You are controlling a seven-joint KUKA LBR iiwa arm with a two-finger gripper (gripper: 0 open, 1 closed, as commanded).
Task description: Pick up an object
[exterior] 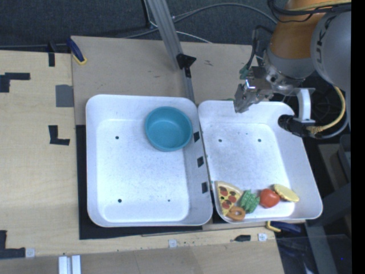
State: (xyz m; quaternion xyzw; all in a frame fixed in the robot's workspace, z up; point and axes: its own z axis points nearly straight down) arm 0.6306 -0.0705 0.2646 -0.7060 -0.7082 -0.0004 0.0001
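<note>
My gripper (pixel 242 105) hangs over the far edge of the right bin (pixel 251 147), with nothing visible between its fingers. Along that bin's near edge lie several small toy foods: a pizza slice (pixel 227 196), a green piece (pixel 248 200), a red tomato (pixel 269 198) and a yellow piece (pixel 285 193). A blue bowl (pixel 168 128) sits upright at the far right of the left bin (pixel 131 176). The gripper is far from all of them.
A grey metal pole (pixel 166 30) slants down from the top to the gap between the bins. Cables run behind the bench at the top. Black tape marks dot the wooden bench on the left.
</note>
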